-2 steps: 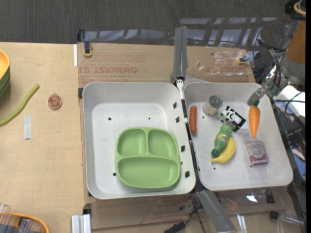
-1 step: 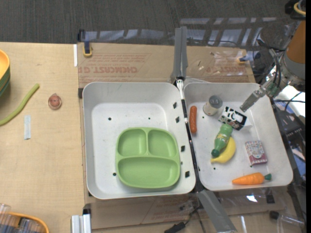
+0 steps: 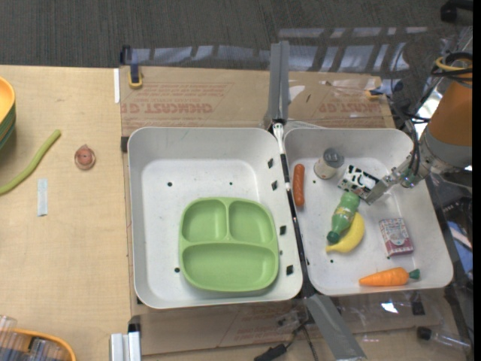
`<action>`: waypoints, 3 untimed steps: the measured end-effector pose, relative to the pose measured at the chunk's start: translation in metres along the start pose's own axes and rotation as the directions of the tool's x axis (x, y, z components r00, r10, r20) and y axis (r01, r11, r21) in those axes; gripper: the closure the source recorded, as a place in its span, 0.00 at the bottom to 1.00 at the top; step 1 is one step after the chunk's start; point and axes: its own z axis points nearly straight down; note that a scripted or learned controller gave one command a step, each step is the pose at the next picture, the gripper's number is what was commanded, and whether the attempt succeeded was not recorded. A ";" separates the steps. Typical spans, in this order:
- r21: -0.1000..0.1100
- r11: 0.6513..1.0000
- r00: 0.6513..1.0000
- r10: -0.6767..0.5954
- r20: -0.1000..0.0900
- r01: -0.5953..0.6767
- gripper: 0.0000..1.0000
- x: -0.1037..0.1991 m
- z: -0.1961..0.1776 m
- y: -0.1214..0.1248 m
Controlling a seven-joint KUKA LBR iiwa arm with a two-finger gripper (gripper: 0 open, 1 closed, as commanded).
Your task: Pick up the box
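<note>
Box (image 3: 395,237) lies flat, untouched; gripper (image 3: 359,180) (finger state unclear) hovers well apart. Advise centring above, descending straight, clearing the banana (image 3: 348,237).

The arm (image 3: 455,119) is cut off at the right edge. A yellow-green bowl (image 3: 4,122) is cropped at the left edge. Print on the box (image 3: 395,237) is too small to read.
</note>
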 end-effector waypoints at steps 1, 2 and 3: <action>0.002 0.986 0.985 0.170 -0.003 -0.170 0.00 0.052 0.016 -0.089; 0.001 0.985 0.985 0.172 -0.002 -0.172 1.00 0.052 0.007 -0.089; 0.002 0.889 0.889 0.458 0.000 -0.458 1.00 0.101 -0.101 -0.037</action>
